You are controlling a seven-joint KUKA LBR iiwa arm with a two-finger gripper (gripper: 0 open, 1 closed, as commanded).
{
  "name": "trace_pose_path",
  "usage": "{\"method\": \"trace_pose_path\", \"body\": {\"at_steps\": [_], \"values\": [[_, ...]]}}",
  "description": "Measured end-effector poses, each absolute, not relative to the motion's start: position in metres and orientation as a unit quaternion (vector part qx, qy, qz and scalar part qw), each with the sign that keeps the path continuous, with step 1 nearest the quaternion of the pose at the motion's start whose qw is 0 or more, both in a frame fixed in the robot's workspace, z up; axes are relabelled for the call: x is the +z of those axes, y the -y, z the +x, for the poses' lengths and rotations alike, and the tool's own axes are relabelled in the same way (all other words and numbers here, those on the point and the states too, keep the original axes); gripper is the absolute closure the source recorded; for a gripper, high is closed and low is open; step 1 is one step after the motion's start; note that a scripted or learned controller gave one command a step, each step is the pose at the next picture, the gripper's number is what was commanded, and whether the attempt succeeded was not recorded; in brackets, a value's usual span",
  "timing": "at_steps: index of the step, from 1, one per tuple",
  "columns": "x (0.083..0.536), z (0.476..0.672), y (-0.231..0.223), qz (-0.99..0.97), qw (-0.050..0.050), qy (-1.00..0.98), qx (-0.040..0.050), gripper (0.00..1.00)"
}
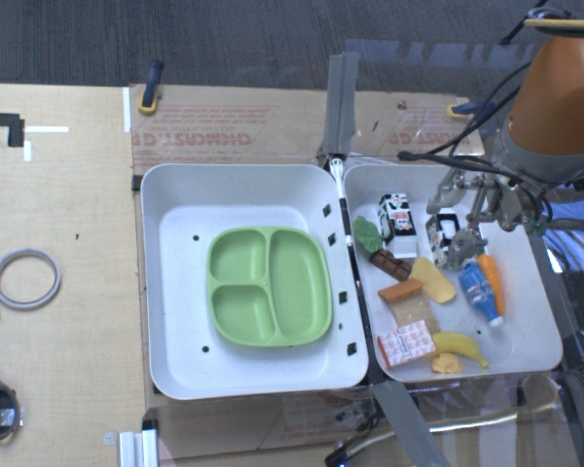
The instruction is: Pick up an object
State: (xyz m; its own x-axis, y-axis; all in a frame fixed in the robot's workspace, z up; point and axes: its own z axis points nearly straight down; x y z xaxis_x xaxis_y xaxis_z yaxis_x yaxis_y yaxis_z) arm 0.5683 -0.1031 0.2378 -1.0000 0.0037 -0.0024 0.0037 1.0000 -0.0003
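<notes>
End effector (456, 249) hangs above crowded bin (522, 337), clear of its rims.

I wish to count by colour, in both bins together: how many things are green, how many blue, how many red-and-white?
Green: 2, the divided plate and a small piece
Blue: 1, the bottle
Red-and-white: 1, the box
Total: 4

Grey arm (555, 95) comes in from upper right, its orange band (563, 76) large and close to the camera. Grey wrist (526, 159) sits just below the band, angled down and to the left. The gripper (459, 246) hangs at its end, pointing downward, metal linkage showing above it. Dark cables (457, 142) loop off the wrist leftward and up
</notes>
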Motion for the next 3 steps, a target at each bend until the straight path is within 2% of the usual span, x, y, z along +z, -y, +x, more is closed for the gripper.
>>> {"method": "trace_pose_path", "body": {"at_steps": [1, 2, 3], "values": [[0.1, 0.569, 0.142, 0.114, 0.001, -0.993, -0.0001, 0.0], [0.11, 0.57, 0.141, 0.112, 0.002, -0.994, -0.0006, 1.0], [0.183, 0.565, 0.116, 0.401, 0.001, -0.916, -0.0004, 1.0]]}}
